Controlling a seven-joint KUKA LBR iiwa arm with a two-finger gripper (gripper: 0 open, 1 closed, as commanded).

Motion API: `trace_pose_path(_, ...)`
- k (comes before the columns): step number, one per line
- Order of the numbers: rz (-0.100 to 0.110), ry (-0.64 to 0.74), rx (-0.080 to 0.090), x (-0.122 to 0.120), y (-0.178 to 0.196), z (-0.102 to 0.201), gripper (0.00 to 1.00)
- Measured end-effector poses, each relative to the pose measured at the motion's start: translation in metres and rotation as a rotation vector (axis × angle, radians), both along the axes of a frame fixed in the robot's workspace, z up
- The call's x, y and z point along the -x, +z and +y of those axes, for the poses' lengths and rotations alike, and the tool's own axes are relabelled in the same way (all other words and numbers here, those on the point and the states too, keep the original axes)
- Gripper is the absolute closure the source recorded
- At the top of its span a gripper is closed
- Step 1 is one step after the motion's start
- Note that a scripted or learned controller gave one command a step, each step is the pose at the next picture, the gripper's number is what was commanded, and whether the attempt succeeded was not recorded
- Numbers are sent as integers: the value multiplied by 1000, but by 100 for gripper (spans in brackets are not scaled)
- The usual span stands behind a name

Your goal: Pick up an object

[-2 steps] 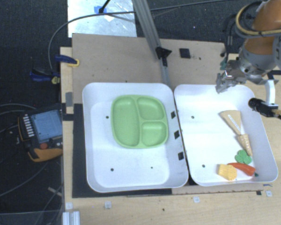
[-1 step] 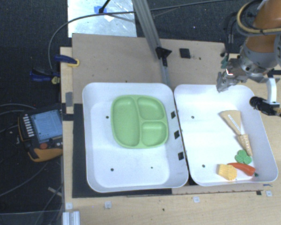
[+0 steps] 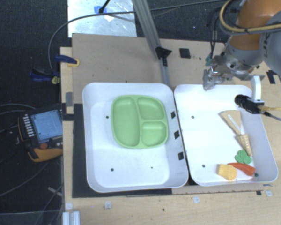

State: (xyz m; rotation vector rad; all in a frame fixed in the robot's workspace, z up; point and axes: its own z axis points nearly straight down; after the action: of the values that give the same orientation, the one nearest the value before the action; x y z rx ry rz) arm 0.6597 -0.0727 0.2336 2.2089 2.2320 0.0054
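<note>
Lying along the near right side of the right bin (image 3: pixel 192 139) are the candidate objects: a tan wedge (image 3: pixel 230 120) highest up, a cream ribbed cone (image 3: pixel 245 142) just below it, a green leafy piece (image 3: pixel 243 157), an orange carrot-shaped item (image 3: pixel 242 168) and a yellow block (image 3: pixel 226 171) near the front corner. The last three sit close together, the green piece touching the carrot-shaped item. None of them is in contact with the gripper (image 3: pixel 210 81), which hovers over the far edge of the same bin, well apart from the cluster; whether its claw is spread or pressed together cannot be told at this angle. The grey arm (image 3: pixel 253 36), with its orange band, enters from the upper right. The left bin (image 3: pixel 131 172) carries a green divided plate (image 3: pixel 139 121) with three compartments.
</note>
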Motion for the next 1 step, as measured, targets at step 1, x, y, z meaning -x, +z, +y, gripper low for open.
trace_pose_path(1,1,-1,0,3,-7,60,100)
